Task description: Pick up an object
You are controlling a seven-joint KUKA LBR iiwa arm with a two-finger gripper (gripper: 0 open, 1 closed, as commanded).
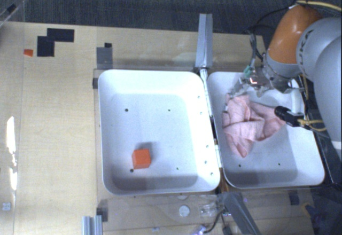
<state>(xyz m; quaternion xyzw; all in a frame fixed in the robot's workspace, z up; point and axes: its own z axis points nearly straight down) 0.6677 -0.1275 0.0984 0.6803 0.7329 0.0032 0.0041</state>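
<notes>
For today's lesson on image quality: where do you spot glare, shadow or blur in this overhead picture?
Camera view: glare streaks on the bench's left edge; soft shadow along the near wall of the left bin and beside the orange block; the gripper above the pink cloth looks slightly blurred.

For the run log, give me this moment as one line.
gripper: over right bin, at pink cloth | grasp: cannot tell | orange block: left bin

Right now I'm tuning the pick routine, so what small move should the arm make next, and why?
Probably a short descent onto the pink cloth. The gripper sits at the cloth's upper edge in the right bin, with nothing visibly between its fingers. The orange block lies far off in the left bin.
</notes>
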